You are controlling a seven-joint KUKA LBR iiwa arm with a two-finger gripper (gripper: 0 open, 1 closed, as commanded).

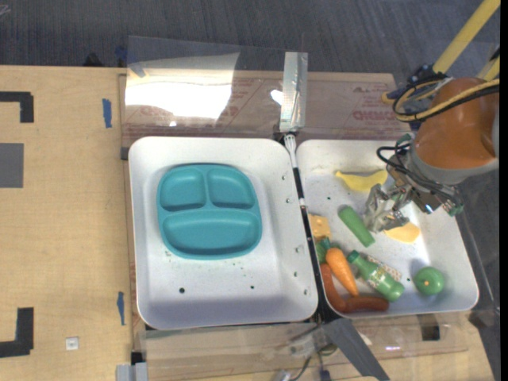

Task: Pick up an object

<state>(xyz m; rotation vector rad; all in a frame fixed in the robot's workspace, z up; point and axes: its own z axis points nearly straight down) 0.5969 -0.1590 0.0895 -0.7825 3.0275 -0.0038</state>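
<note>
White plastic, two shallow bins side by side on the bench (55,213); the left bin (151,292) carries a teal divided plate (209,211), the right bin (460,252) holds the pickable clutter: green cucumber (355,225), carrot (341,267), green bottle (376,277) with a label too small to read, green apple (429,281), red sausage (349,301), yellow banana (361,181), yellow slice (403,232). Gripper (386,210) hangs low between cucumber and slice, probably lining up a grab; cannot tell its state, nothing visibly held. Reddish print on the clear sheet (349,105) behind is reversed, unreadable.
</note>
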